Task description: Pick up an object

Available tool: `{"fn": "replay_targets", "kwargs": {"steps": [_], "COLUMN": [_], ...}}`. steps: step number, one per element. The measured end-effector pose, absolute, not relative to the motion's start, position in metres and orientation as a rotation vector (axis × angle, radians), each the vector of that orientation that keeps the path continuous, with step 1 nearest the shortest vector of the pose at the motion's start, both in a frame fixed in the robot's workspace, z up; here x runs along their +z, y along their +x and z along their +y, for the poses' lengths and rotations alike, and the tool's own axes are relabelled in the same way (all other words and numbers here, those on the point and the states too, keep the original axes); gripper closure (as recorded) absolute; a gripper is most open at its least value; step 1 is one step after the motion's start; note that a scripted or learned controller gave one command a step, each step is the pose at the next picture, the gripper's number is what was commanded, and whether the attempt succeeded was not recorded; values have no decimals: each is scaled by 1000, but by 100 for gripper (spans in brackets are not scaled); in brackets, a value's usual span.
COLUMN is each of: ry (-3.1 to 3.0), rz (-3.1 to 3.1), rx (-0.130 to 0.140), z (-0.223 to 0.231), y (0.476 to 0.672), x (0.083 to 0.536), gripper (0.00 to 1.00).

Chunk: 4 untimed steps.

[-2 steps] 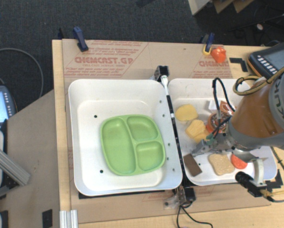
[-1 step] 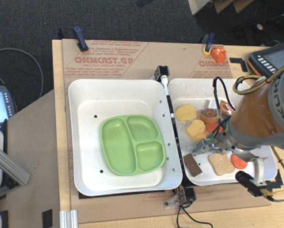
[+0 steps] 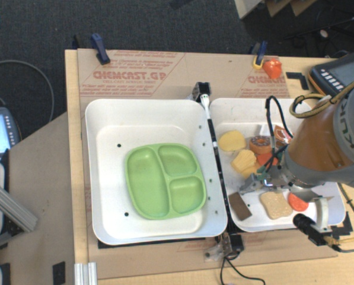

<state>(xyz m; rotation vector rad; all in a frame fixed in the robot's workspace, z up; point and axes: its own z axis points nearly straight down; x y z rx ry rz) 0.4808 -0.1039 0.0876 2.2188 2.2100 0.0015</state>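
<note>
Two shallow white bins side by side on a bench (image 3: 76, 159) covered with a brown sheet printed in red lettering. In the left bin (image 3: 99, 159), a green divided plate (image 3: 165, 180) with three compartments, lying flat near the middle. In the right bin (image 3: 239, 108), a cluster of small toy-food pieces: a yellow piece (image 3: 231, 140) near the dividing wall, a second yellow piece (image 3: 244, 161) just below it, an orange-red round piece (image 3: 260, 144) beside both, a dark brown block (image 3: 241, 206) toward the near-left corner, a tan bread slice (image 3: 274, 205) just to its right, and a red piece (image 3: 297, 202) next to the slice, partly hidden under the arm. Reaching in from the right, the grey arm (image 3: 325, 147) with its orange band, bent low over the right bin. At its end, the gripper (image 3: 261, 180), down among the pieces, between the lower yellow piece and the bread slice. Cannot tell from this angle whether spread or closed, nor whether touching any piece. Nothing visibly held. At the back edge of the bench, a blue clamp (image 3: 99, 48) on the left and an orange object (image 3: 273, 68) on the right.
</note>
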Motion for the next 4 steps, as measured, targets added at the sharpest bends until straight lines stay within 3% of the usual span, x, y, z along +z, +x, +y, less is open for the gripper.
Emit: {"fn": "replay_targets", "kwargs": {"steps": [1,2,3,4], "ry": [2218,2217,2218,2216], "rz": [2215,2219,2218,2209], "rx": [3,1,6,6], "z": [-121,-93,-108,-157], "y": [480,480,490,501], "x": [142,84,87,192], "gripper": [0,0,0,0]}}
